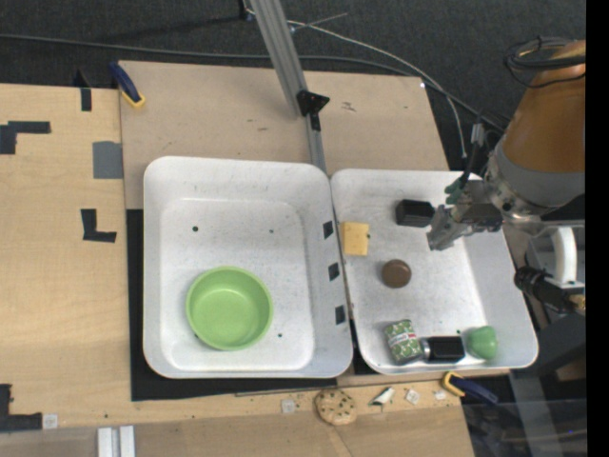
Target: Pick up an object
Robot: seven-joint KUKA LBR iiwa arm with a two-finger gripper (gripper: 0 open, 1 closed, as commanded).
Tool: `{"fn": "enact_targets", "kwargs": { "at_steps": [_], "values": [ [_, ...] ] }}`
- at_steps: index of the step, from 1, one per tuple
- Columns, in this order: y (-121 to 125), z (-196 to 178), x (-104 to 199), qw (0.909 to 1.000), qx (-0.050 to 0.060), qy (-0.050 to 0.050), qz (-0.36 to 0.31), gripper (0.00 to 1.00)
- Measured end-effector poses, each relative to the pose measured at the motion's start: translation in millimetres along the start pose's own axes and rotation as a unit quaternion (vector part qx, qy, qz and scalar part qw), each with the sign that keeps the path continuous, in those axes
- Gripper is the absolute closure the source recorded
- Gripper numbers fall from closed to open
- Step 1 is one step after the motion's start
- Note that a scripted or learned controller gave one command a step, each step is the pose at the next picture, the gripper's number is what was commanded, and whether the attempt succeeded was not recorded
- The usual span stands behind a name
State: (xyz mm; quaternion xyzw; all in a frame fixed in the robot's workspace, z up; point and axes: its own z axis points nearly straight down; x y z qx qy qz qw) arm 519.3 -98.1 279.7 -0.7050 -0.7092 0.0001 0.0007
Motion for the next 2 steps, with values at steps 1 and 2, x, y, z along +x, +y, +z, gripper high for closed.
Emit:
{"fn": "enact_targets", "kwargs": {
  "at_steps": [1,2],
  "values": [
    [8.5,0.3,54.7,1.0000,0.001,0.001,0.000,1.00],
    [10.7,7.5,104.0,1.0000,0.003,0.000,0.000,1.00]
  ]
}}
